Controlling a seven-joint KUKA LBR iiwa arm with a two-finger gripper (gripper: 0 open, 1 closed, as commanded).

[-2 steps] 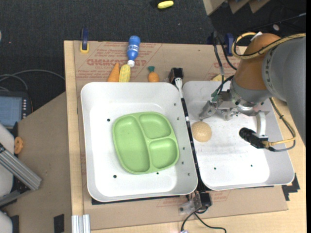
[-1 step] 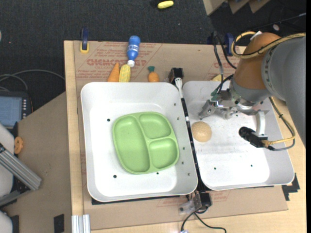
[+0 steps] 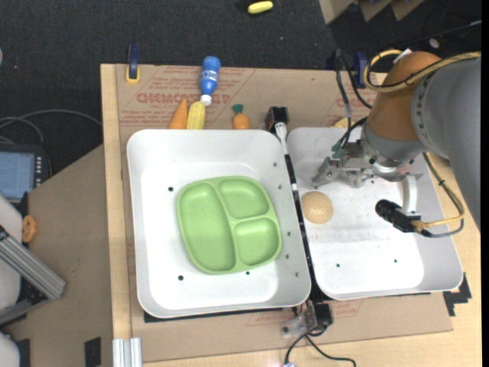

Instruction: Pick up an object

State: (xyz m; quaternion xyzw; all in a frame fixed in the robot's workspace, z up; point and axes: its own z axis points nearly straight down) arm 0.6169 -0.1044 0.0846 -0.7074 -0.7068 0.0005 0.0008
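the arm (image 3: 416,102) reaches in over the right bin (image 3: 397,270), its gripper (image 3: 345,168) low near that bin's far left corner; whether its jaws are apart or together cannot be told. a tan, roundish object (image 3: 316,207) lies in the right bin beside its left edge, near the gripper but apart from it. the left bin (image 3: 153,167) holds a green divided plate (image 3: 228,224). behind it, along the bench's far edge, lie a small bottle (image 3: 208,77), a corn cob (image 3: 196,115) and a carrot (image 3: 241,118).
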